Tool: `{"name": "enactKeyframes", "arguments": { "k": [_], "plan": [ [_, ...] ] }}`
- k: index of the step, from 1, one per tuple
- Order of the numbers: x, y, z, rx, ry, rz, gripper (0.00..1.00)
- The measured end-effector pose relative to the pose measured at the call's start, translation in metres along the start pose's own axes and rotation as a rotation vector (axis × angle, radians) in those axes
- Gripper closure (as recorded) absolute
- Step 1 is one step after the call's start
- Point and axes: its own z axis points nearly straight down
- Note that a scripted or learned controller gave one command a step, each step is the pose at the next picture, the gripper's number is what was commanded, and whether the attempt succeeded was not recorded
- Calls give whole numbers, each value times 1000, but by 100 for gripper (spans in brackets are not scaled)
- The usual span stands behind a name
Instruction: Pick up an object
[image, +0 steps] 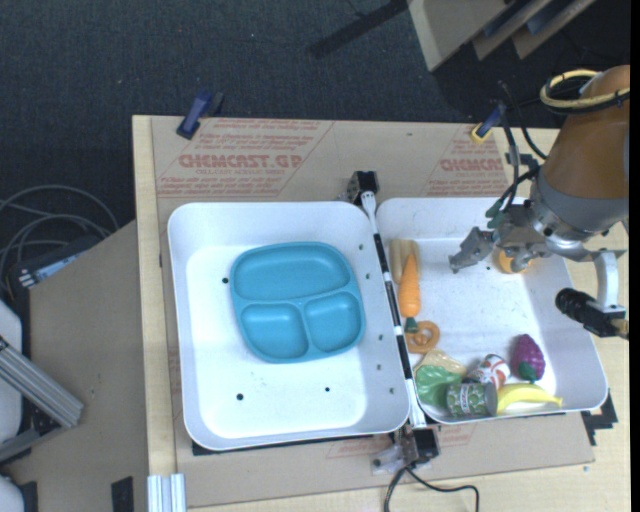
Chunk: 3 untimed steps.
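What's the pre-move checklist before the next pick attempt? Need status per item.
1. Gripper free of any object: ok, nothing seen between the fingers.
2. Gripper over the right bin: ok, it hovers above the bin's upper part.
3. Target below it: not ok, bare bin floor beneath; the carrot lies toward the divider, apart from it.
4. Finger opening: cannot tell, too small and blurred.
5. Clutter at the near edge: not ok, banana, purple fruit, can and green item crowd together.
6. Blue divided plate in the left bin: ok, well away from the arm.
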Motion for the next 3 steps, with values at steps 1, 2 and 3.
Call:
{"name": "enactKeyframes", "arguments": {
  "k": [1,2,3],
  "plan": [
    [-79,38,40,-2,-3,1,0],
    [-107,-41,62,1,-1,2,0],
    [-92,-78,119,2,1,1,0]
  ]
}}
